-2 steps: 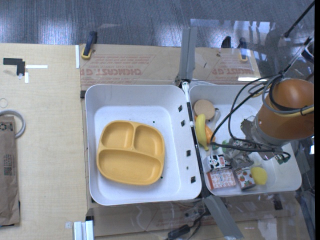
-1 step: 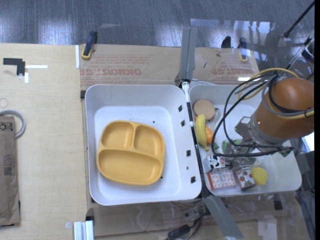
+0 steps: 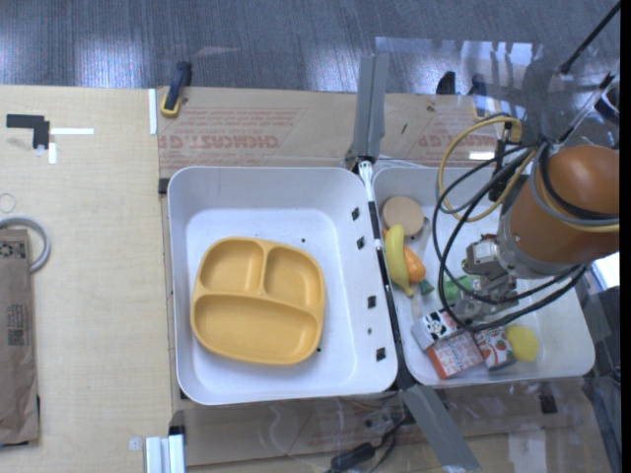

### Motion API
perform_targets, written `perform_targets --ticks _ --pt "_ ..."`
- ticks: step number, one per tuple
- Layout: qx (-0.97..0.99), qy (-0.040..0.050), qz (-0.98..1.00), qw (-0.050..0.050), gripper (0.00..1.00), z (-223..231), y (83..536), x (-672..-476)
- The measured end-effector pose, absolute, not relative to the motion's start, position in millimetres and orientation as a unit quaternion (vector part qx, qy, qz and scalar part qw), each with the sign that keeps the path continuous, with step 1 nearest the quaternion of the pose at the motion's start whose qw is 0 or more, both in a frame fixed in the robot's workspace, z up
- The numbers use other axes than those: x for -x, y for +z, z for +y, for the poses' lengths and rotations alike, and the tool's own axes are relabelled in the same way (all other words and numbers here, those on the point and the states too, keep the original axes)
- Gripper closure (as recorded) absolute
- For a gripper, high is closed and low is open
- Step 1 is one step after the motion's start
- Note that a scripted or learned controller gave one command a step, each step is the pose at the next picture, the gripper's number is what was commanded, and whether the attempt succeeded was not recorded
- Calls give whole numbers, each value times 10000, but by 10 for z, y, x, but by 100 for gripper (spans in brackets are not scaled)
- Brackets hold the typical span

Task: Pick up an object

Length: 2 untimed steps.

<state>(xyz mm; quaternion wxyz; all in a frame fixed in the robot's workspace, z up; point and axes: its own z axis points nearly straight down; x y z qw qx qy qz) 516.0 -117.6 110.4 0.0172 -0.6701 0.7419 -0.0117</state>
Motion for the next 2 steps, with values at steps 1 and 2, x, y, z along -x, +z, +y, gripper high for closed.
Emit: perform_targets --ticks 1,2 --pt "7664 -228 6418 153 100 -1051 1112 -4944" --pt "8547 -193 5186 147 100 -1130 1110 -4927"
